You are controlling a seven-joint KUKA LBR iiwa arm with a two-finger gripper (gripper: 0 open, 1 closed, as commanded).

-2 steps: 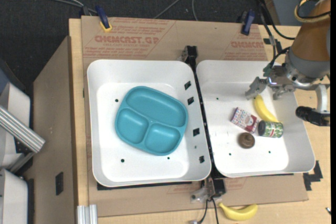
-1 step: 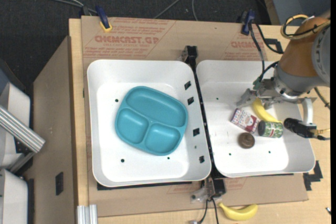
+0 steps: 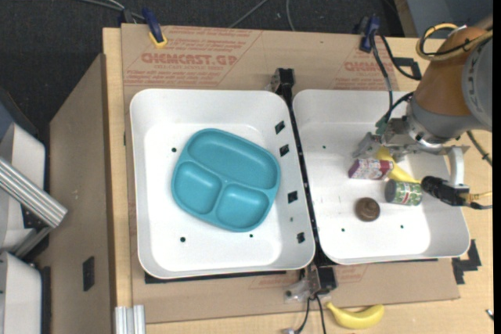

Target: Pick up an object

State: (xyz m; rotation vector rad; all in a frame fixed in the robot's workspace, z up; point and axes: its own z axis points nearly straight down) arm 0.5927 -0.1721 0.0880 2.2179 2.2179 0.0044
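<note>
The left bin [image 3: 149, 168] holds a teal plate [image 3: 225, 179]; the right bin [image 3: 337, 235] holds the small things, and the arm [image 3: 446, 86] reaches in over them. Its gripper [image 3: 383, 143] hangs low over a purple packet [image 3: 365, 167] lying just below-left of it, with a can [image 3: 404, 193] and a brown ball [image 3: 368, 208] further down. I cannot tell how far the gripper is open or whether it has hold of anything.
</note>
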